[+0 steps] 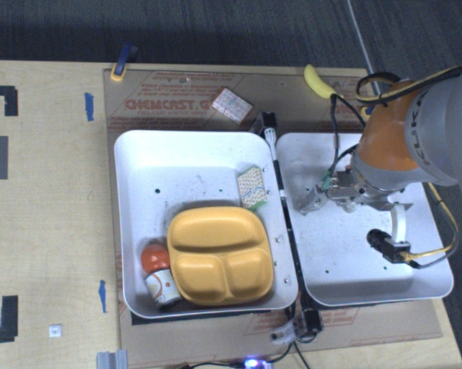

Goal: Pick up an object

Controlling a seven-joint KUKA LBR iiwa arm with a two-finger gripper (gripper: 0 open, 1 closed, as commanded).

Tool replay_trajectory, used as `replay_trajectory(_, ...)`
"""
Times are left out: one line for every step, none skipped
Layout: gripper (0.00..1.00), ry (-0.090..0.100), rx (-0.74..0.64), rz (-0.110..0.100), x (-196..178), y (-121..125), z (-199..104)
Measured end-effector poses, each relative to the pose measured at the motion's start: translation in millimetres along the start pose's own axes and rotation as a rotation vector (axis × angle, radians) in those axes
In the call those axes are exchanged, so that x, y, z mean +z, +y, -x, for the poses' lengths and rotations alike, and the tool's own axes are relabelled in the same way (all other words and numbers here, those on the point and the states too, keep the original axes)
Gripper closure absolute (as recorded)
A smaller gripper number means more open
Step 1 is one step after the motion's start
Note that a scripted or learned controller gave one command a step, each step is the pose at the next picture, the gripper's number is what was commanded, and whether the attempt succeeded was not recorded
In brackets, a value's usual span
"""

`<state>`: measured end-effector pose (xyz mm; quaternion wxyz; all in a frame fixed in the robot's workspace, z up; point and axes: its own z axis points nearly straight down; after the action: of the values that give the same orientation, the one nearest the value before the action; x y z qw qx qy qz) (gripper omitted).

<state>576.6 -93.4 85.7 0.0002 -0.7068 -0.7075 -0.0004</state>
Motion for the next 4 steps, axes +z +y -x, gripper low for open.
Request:
replay_trajectory(0.00,-0.001,0.001,0.002,0,18,-1)
replay_trajectory(0.00,-0.001,0.000,0.002,0,43,-1)
replay_trajectory(0.00,-0.003,0.002,-0.002,-4,84,98)
replay_trajectory(1.00,-0.007,-0.001,0.001,-16,85,98)
